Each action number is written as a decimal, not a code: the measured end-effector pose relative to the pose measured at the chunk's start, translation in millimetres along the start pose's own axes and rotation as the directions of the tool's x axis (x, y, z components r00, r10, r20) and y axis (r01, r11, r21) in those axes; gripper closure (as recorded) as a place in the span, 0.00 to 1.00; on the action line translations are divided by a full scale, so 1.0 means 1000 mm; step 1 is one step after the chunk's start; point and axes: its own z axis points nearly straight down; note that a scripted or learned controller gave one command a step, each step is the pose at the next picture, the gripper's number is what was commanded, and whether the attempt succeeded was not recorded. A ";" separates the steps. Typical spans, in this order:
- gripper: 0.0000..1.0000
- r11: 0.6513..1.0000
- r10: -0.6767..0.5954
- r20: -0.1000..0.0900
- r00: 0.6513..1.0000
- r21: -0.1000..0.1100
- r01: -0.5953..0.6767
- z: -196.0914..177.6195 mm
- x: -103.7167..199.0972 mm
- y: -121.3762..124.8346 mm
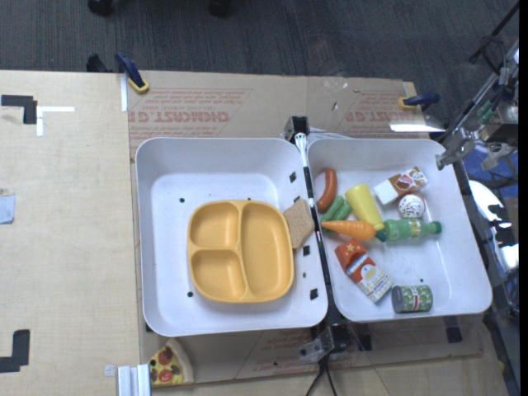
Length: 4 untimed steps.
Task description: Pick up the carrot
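Observation:
The carrot point(350, 229) is orange with a green leafy top at its left end. It lies flat in the right bin point(441, 262), near that bin's left wall. A red sausage point(328, 190) lies just above it. A yellow cylinder point(363, 203) touches its upper side. A green bottle point(408, 230) lies against its right tip. Below it sits a red and white carton point(365, 272).
The right bin also holds a white and red box point(402, 184), a white ball point(411, 207) and a green can point(412, 298). In the left bin point(165, 188) are a yellow divided plate point(242, 250) and a brown bread slice point(299, 223). A toy pizza slice point(167, 365) lies on the bench.

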 end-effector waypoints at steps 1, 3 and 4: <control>0.00 1.000 -0.001 -0.001 1.000 0.002 0.001 0.171 0.086 -0.005; 0.00 0.941 0.339 -0.002 0.941 0.001 -0.339 0.199 0.101 -0.102; 0.00 0.878 0.479 -0.003 0.878 -0.002 -0.479 0.198 0.110 -0.104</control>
